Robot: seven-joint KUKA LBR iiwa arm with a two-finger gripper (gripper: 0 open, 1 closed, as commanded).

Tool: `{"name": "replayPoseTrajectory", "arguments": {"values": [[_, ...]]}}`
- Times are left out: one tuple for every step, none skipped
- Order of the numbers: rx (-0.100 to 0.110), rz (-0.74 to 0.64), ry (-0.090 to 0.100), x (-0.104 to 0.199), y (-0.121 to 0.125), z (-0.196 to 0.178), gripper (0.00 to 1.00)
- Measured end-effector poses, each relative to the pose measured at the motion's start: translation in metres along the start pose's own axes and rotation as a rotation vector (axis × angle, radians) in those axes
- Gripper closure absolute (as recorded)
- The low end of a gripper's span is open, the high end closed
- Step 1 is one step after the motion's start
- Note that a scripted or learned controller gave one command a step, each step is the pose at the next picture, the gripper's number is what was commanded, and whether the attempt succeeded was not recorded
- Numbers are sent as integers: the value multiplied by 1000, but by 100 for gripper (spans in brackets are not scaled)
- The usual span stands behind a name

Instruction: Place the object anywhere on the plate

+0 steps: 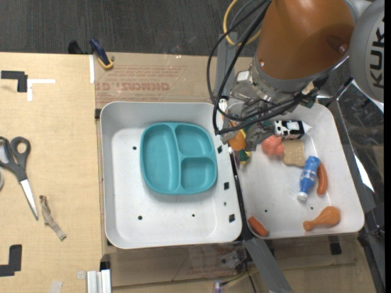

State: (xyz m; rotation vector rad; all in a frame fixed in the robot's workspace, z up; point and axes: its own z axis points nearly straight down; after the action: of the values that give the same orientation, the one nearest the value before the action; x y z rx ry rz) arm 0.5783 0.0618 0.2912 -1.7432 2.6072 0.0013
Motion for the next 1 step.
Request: {"name": "replayPoseTrajectory", "arguments": {"values": [[-1,-49,1,-52,49,-103,100]]}}
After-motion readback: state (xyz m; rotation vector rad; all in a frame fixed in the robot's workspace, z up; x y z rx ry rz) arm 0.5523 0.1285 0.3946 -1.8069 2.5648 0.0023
